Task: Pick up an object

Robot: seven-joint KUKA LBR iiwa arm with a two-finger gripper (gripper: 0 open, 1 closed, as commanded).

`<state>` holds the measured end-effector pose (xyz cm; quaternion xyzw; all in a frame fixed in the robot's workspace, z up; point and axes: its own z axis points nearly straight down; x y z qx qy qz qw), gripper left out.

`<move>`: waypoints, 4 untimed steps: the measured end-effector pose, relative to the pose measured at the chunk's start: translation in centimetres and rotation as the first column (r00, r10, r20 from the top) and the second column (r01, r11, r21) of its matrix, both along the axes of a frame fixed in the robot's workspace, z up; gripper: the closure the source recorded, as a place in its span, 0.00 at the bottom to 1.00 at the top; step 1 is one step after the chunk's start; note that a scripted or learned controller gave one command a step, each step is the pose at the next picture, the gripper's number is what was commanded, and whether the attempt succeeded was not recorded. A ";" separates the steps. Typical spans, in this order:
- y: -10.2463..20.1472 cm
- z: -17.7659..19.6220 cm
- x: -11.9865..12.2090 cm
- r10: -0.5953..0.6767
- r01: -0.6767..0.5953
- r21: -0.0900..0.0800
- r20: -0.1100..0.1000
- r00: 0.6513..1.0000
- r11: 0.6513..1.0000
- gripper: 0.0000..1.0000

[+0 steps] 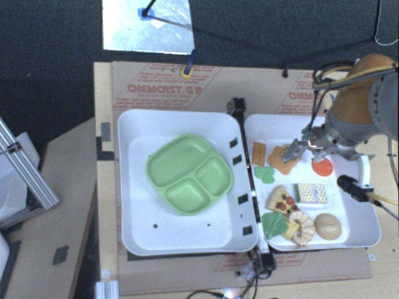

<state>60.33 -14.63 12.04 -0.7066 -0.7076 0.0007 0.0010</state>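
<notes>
A: Which step is the arm at?

B: It looks like the reach-and-grasp step. The gripper (293,149) sits low in the far part of the right bin (373,229), right over an orange toy food piece (280,159). Nothing appears lifted yet; the piece seems to lie on the bin floor.

A: And the fingers?

B: Hard to read. The metal fingertips blur into the orange piece, so whether they stand wide, narrow or closed on it cannot be told from this view. They seem to touch or nearly touch its far right edge, but no grip is visible.

A: What else lies close?

B: A tan rectangular block (258,152) just to the left, a red round piece (322,167) just to the right, and a green leafy piece (264,175) nearer. A pizza slice (282,200), a patterned box (310,194) and a brown roll (328,225) lie nearer still. The left bin (134,229) holds a green divided plate (189,174).

A: So what does the next move call for?

B: Probably closing squarely on the orange piece without nudging the red one, then a straight lift to check that the piece comes up with it.
</notes>
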 end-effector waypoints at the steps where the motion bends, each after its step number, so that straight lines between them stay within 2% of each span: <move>1: 0.1 -3.6 0.1 0.000 0.000 0.000 0.003 1.000 1.000 0.00; 2: 0.0 -2.3 0.3 0.000 0.000 -0.001 0.009 1.000 1.000 1.00; 4: -0.8 9.7 -0.5 -0.001 0.001 -0.003 0.010 1.000 1.000 1.00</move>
